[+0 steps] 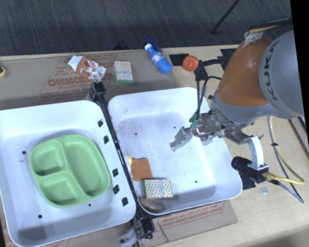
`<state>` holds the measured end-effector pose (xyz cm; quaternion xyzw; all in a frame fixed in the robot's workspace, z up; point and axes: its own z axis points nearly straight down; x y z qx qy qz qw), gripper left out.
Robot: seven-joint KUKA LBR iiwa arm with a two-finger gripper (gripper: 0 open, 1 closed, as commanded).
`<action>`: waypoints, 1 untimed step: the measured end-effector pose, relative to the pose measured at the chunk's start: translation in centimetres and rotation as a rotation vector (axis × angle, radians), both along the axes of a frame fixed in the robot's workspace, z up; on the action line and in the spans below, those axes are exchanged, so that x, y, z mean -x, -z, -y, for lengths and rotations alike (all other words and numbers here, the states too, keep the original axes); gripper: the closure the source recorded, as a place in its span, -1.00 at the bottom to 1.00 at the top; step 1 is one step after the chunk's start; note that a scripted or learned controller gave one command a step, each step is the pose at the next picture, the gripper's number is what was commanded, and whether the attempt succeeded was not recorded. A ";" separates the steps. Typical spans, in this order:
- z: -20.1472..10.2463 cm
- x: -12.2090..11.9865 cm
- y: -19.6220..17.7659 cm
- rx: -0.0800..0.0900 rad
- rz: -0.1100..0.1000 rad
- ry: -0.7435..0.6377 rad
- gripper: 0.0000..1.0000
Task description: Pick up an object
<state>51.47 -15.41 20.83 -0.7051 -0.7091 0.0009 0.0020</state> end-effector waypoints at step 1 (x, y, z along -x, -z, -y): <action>4.6 4.0 9.3 0.000 -0.002 0.000 -1.00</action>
